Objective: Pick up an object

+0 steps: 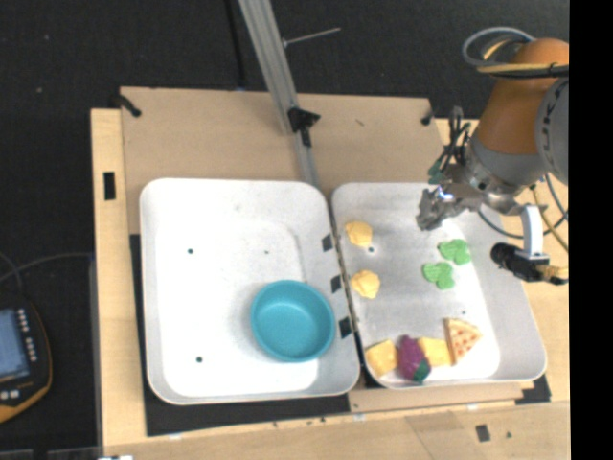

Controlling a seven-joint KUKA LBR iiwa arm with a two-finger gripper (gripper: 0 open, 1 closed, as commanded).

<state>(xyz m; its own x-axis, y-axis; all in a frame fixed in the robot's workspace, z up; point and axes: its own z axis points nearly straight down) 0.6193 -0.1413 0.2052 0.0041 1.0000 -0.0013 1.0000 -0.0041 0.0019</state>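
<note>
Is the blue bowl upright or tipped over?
Upright: the blue bowl sits in the left bin with its round opening facing up and its inside visible. It looks empty.

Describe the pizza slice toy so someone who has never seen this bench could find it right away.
Start at the right bin, the one holding the small toy foods. Go to its near edge, where a cluster sits: a yellow piece, a purple grape bunch and another yellow piece. The pizza slice is at the right end of that cluster, the only triangular item, orange-crusted with red dots.
</note>
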